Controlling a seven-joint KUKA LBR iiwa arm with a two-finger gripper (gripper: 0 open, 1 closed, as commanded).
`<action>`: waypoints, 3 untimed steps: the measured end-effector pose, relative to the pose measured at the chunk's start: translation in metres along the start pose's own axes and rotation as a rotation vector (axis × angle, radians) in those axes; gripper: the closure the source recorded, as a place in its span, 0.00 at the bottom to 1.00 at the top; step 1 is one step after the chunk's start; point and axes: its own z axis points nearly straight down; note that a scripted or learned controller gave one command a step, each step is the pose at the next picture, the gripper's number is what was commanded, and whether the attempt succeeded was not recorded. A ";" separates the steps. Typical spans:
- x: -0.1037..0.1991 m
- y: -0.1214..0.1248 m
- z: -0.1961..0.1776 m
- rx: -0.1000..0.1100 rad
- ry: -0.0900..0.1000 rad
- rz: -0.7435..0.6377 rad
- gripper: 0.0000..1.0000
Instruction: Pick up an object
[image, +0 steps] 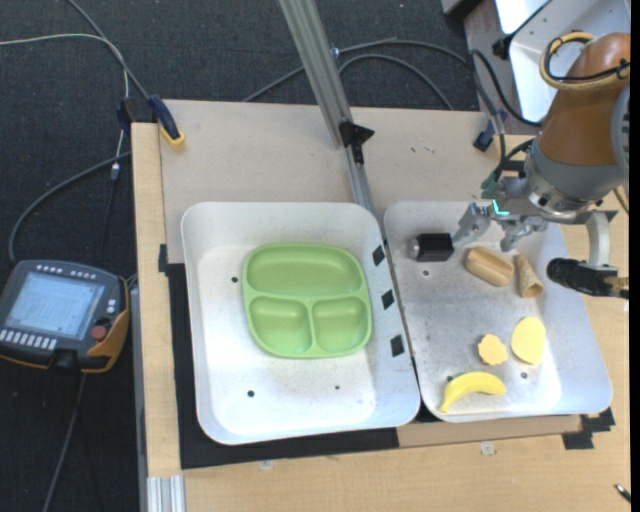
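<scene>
Now we find several candidates for picking lying in the right bin (600, 385). Two tan, bread-like pieces sit near its far end: a stubby roll (488, 267) and, just beside it to the right, a cone-shaped piece (527, 275). Nearer the front lie two yellow slices (511, 345) close together, and in front of them a banana (472, 387) by the bin's near rim. A small black block (433, 246) rests towards the bin's far left corner.

Above the roll and cone hangs the gripper (497, 230), its two fingers spread apart with nothing between them; we see it poised over the far end of the right bin, beneath the arm (583, 110) with its orange band.

Across in the left bin (215, 300) sits a green divided plate (306, 300), three compartments facing up. Off the bench at the far left rests a teach pendant (60, 315) on dark carpet.
</scene>
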 end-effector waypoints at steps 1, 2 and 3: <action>0.000 0.001 -0.001 -0.002 0.000 0.000 0.00; -0.003 -0.001 0.061 0.003 0.000 0.001 0.00; -0.003 -0.001 0.103 0.002 0.000 0.001 0.00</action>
